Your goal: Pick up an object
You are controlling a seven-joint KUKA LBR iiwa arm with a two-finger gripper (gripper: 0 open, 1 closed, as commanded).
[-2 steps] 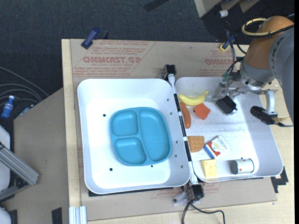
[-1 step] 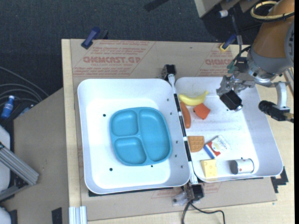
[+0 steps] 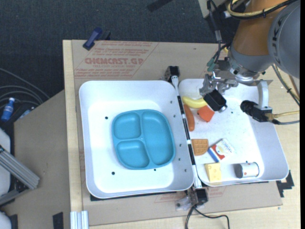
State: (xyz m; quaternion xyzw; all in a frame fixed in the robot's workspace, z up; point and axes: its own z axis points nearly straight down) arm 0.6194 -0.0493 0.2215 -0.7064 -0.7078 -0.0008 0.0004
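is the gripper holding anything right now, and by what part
It cannot be told. The gripper sits low over the banana and orange block in the right bin, hiding any contact.

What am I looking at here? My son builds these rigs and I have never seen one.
One camera looks down at a slant on a bench with two white bins. The grey and orange machine reaching in from the right is a robot arm, and its claw hangs low over the right bin. That bin holds a banana, an orange block, a waffle-like square, a yellow cheese-like block and a small cylinder. The left bin holds a blue divided plate. Whether the claw grips anything is unclear.
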